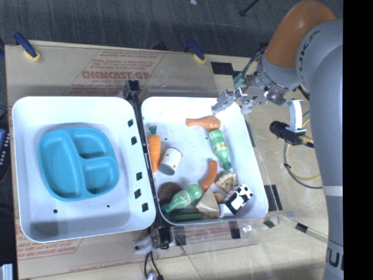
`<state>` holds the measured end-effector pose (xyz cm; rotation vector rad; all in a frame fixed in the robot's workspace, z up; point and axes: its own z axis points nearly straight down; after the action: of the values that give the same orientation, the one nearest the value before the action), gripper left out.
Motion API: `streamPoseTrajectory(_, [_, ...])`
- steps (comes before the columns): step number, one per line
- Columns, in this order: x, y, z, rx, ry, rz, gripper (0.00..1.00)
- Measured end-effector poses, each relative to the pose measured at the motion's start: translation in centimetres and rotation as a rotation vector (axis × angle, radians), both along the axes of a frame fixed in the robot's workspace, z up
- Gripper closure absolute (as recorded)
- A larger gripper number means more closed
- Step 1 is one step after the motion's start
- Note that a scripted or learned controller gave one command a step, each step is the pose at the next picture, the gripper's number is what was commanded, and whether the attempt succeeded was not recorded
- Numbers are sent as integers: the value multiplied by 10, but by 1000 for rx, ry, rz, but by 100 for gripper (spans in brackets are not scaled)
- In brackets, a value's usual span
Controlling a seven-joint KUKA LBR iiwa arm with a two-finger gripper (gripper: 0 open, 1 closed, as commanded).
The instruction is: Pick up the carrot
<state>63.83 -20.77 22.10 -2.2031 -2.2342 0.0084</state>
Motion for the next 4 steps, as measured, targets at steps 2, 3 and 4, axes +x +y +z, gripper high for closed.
streamPoseTrajectory(2, [-16, 110, -127, -8, -7, -94, 0])
streamPoseTrajectory(3, [-36, 109, -130, 0, 8, -403, 0])
streamPoseTrajectory(4, [-33, 108, -129, -2, 1, -744, 0])
